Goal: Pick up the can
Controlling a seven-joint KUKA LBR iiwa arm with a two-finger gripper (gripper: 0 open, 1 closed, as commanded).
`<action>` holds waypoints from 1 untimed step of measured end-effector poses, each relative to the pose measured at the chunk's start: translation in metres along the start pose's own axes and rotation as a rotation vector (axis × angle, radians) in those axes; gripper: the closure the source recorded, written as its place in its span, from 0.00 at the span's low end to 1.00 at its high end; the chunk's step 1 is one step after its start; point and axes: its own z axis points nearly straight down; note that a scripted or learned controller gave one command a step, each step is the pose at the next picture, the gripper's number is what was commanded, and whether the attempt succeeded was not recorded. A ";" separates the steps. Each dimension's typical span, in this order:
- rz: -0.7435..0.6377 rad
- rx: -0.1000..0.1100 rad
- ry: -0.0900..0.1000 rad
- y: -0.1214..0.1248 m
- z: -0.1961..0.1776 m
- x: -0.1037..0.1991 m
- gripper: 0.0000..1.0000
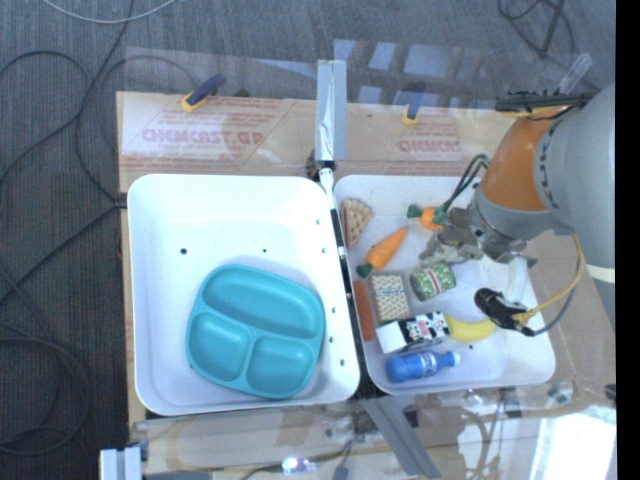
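The can [432, 281], short with a green and white label, lies on its side in the middle of the right bin [535, 363]. My gripper [452, 245] hangs just above and a little right of the can, close to its upper end. The grey arm with its orange band [520, 168] reaches in from the right, and the wrist hides the bin's upper right part.
Around the can lie an orange carrot [387, 248], a small carrot [428, 215], a square cracker [389, 295], a cow-patterned carton [412, 330], a banana [470, 330] and a blue bottle [420, 365]. A teal divided plate [257, 330] sits in the left bin [160, 218].
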 end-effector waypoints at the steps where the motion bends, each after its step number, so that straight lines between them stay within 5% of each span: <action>1: 0.000 0.001 0.000 0.000 0.000 0.000 0.00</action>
